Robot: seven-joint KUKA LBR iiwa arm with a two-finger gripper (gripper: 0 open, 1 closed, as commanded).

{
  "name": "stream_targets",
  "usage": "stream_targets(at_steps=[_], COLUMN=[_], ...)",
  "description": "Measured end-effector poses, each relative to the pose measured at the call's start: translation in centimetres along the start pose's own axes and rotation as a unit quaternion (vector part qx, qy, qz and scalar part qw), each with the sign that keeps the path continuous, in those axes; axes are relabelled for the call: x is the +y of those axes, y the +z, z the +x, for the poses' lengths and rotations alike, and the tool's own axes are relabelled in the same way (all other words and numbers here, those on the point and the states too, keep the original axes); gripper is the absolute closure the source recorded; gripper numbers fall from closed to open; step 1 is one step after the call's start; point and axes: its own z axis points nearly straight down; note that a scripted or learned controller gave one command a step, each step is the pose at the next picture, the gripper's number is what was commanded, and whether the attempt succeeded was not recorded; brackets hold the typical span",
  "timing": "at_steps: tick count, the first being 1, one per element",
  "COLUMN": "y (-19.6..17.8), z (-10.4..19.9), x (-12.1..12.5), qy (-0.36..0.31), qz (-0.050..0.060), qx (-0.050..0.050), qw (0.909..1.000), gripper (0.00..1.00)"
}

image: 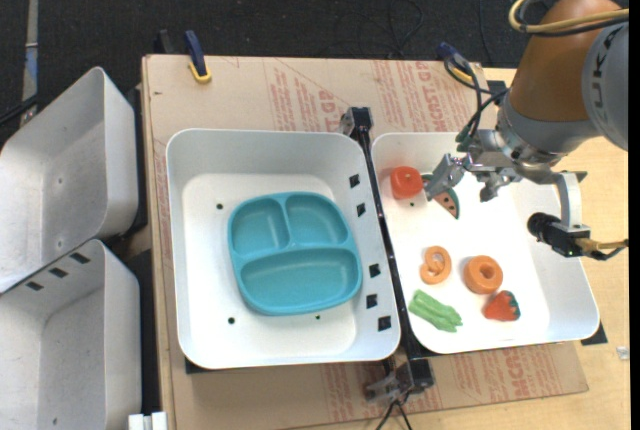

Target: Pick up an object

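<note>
Watermelon slice (450, 204) lies diagonally, bin-right.

Small watermelon slice (450, 204) between end effector (468, 180) fingers.

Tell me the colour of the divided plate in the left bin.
Teal blue; the divided plate shows in the camera view.

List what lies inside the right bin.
Right bin holds a red tomato, watermelon slice, two orange rings, green pod and strawberry. The arm covers its far corner.
</note>
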Motion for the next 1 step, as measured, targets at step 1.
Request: stream_targets(at_steps=[1], y=[-0.75], z=[0.0], x=[0.27], qy=[-0.001], qz=[-0.007], qx=[-0.001], qw=[1.0], gripper=[0.0])
